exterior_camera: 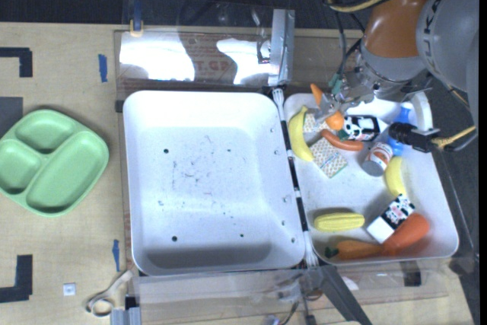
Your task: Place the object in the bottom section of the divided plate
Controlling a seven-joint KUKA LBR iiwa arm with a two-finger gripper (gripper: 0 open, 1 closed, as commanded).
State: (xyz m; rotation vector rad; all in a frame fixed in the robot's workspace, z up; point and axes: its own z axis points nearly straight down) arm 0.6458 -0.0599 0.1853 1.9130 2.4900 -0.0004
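Over the right bin (449,240), the gripper (340,97) hovers above cluttered toy food; finger state unclear. Picking seems underway; the green plate (50,160) waits far left.

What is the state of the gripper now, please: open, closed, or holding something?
Gripper: over the right bin, among the toys; open or closed cannot be told, and no held object is visible.

Green divided plate (52,161): 3 sections, 2 small at top + 1 big at bottom-right, all bare. Sits flat on wooden bench, left of the bins, well apart from the toys. Which object is meant can't be told; none lies on the plate.
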